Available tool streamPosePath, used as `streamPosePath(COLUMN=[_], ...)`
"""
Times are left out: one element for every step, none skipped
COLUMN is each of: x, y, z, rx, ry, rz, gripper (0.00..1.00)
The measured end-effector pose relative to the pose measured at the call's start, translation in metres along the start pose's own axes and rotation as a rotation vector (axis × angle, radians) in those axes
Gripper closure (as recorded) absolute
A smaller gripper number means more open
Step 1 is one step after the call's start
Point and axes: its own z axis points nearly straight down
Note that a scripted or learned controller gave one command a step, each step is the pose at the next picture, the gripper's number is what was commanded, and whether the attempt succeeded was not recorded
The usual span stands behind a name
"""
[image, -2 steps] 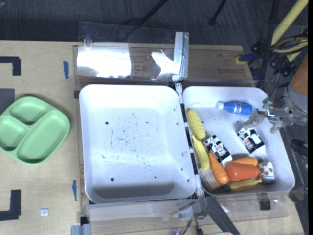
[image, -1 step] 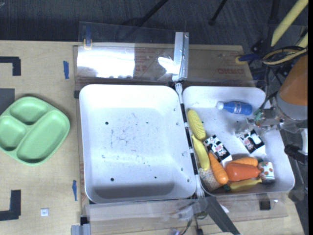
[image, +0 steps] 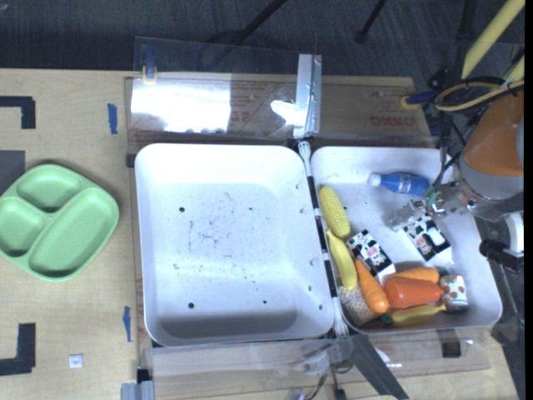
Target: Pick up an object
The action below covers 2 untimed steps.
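The right bin [image: 475, 161] holds several items. A blue bottle [image: 400, 182] lies at its back. An ear of corn [image: 335, 211] and a yellow banana-like piece [image: 341, 258] lie along the left wall. A cow-patterned carton [image: 371, 253], a carrot [image: 372, 288], an orange-red pepper [image: 414, 288] and a small spotted can [image: 454, 291] crowd the front. My gripper [image: 414, 213] reaches in from the right, low over the bin's middle. It is just below the bottle and next to a second cow-patterned carton [image: 430, 240]. The arm's orange band [image: 498, 144] sits above it.
The left bin [image: 166, 165] lies beside the right one, sharing a centre wall [image: 321, 240]. A green divided plate [image: 55, 222] rests on the bench at far left. A clear plastic panel [image: 216, 98] stands behind the bins. Cables hang at the upper right [image: 466, 90].
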Motion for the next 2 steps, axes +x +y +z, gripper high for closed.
streamPosePath(x=[-0.011,-0.004], y=[0.031,-0.013], z=[-0.084,-0.01], rx=[0.0,-0.001], ry=[-0.006,0.007], rz=[0.248,0.164], gripper=[0.0,0.0])
